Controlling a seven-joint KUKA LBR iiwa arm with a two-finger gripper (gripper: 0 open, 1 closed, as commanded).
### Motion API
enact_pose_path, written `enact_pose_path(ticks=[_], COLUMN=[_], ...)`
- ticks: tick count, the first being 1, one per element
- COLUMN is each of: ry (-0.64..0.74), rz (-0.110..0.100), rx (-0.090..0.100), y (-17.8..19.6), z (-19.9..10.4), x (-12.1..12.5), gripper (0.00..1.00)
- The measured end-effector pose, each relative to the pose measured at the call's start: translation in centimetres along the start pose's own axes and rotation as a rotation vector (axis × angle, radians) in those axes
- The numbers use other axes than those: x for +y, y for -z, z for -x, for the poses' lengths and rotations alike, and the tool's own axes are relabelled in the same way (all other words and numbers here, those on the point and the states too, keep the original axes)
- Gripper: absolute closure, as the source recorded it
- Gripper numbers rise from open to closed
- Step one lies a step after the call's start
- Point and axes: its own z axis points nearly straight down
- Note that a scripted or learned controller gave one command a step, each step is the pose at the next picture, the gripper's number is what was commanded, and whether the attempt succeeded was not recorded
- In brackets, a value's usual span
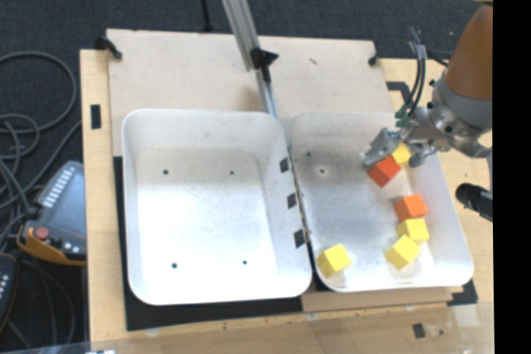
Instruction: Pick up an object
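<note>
The claw [388, 155] hangs over the right bin [332, 203], at about two o'clock in it, with a red block [383, 171] and a small yellow block [401, 154] right at its tip. I cannot tell whether it is apart or together, or whether either block is truly gripped. To do this well, I judge it should close squarely on one block, then rise straight. An orange block [411, 206] and two yellow ones [414, 230] [403, 251] crowd five o'clock; another yellow [333, 259] sits at seven. The left bin [207, 203] lies alongside on the table [182, 70].
</note>
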Motion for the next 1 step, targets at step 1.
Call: enact_pose_path(ticks=[1], ry=[-0.002], rz=[-0.009], rx=[-0.002], y=[-7.07], z=[7.38], x=[-3.89], gripper=[0.0])
